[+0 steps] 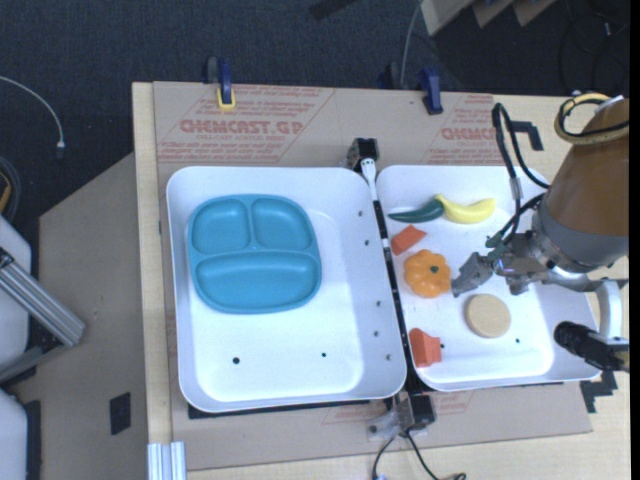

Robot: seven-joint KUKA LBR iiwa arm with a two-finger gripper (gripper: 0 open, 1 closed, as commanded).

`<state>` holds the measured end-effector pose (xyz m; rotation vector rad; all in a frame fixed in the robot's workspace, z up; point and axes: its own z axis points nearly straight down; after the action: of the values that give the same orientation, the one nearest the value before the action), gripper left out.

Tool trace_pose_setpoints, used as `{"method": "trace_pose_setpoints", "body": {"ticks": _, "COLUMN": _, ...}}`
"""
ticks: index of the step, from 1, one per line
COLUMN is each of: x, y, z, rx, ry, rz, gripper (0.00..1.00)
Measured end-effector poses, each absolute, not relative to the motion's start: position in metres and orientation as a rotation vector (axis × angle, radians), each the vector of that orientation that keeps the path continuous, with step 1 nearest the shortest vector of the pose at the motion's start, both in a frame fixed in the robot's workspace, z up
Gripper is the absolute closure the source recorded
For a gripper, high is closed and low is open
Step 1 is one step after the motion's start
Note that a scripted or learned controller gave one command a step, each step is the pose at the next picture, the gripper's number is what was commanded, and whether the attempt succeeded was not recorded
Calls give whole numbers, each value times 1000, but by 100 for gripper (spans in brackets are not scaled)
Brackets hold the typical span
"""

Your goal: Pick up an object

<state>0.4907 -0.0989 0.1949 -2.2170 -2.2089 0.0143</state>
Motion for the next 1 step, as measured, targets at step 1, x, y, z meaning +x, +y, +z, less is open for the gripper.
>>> {"method": "trace_pose_setpoints", "body": {"ticks": 1, "x": 494, "y": -99, "z": 202, "rx": -2221, "ry": -2221, "rz": 0, "gripper": 0}}
